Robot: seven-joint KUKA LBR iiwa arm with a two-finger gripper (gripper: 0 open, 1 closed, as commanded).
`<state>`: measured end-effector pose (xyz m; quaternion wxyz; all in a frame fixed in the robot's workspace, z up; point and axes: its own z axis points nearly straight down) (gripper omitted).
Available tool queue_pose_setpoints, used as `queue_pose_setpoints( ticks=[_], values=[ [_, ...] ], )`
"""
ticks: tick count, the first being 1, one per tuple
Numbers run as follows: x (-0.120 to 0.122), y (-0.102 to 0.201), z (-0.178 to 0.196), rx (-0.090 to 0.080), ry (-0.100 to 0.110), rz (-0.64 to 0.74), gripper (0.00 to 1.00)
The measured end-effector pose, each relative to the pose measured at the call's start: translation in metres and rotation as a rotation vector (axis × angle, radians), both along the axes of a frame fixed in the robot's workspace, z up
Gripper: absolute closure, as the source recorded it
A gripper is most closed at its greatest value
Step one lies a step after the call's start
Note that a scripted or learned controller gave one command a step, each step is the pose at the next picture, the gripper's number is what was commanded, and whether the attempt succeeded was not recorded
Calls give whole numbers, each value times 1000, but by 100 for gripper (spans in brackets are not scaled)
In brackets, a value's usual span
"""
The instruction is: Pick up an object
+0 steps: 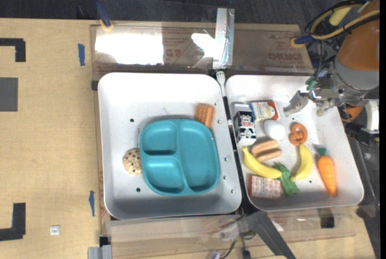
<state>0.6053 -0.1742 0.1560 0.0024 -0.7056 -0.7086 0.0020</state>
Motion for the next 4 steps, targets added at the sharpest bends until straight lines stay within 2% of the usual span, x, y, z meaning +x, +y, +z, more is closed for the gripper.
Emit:
queue_pose_setpoints(
  ticks=[1,2,3,4],
  values=[
    [28,54,-62,-4,-20,66,0],
    [9,-4,-60,-3,-27,-9,0],
    [-36,-19,-70,-2,-8,-13,0],
    [-34,-20,-58,-4,-15,-14,100]
  ],
)
